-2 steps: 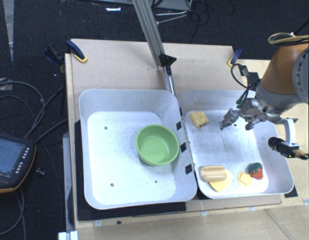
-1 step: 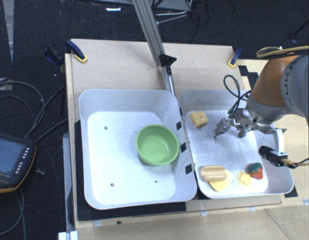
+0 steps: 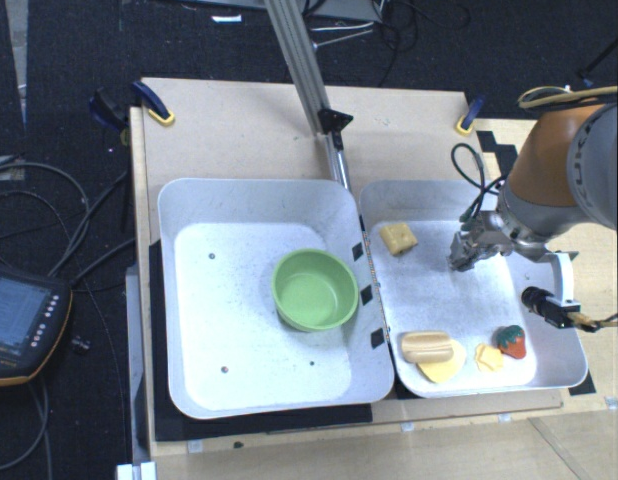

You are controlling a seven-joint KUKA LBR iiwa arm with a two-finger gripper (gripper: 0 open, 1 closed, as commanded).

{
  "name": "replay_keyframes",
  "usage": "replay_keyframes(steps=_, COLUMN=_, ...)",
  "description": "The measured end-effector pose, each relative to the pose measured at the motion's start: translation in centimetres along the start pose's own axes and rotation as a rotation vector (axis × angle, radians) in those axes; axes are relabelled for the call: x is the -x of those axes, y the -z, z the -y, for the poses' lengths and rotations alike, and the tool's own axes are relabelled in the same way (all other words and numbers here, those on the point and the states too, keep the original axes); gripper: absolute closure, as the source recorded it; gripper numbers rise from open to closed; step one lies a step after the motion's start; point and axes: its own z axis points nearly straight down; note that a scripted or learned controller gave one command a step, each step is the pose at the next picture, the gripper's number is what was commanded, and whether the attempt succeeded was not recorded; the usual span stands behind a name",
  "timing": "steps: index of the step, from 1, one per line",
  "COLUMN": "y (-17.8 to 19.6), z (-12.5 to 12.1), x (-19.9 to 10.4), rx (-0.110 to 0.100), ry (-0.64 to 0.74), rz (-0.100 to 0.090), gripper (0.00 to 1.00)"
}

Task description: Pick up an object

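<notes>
Pincer: the gripper point(image 3: 465, 255) hangs over the upper middle of the right bin point(image 3: 549, 376); its tips are dark and bunched together from this angle, and whether they stand wide or narrow I cannot tell. Nothing is visible between them.

Arm: the grey arm with its orange band point(image 3: 545, 163) reaches in from the right, cables looping beside the wrist.

Nearest thing: a tan, bread-like chunk point(image 3: 397, 238) lies on the bin floor just left of the gripper, near the bin's upper left corner, apart from the tips.

Further things: along the bin's near edge sit a hot-dog-like bun point(image 3: 428, 346) touching a yellow wedge point(image 3: 441, 369), then a small yellow piece point(image 3: 490, 358), then a red strawberry-like toy point(image 3: 511, 342) with a green top.

Left bin: the left bin point(image 3: 189, 228) holds a green bowl point(image 3: 314, 289), upright, near the middle right.

Likely target: the tan chunk seems the closest candidate.

Handling, as a judgement: it looks light, probably toy foam or plastic, so weight is no concern; a light piece may skid on the smooth bin floor.

Where to grip: across its narrower sides, coming straight down, with room kept from the bin wall.

Risk: closing off-centre could nudge it aside.
</notes>
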Motion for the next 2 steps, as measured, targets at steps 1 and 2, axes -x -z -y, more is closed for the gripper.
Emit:
replay_keyframes(steps=1, y=4.3, z=0.3, x=-0.1, rx=0.003, ry=0.000, rz=0.000, gripper=1.00)
replay_keyframes(steps=2, y=10.1, z=-0.3, x=-0.8, rx=0.005, ry=0.001, rz=0.001, gripper=1.00)
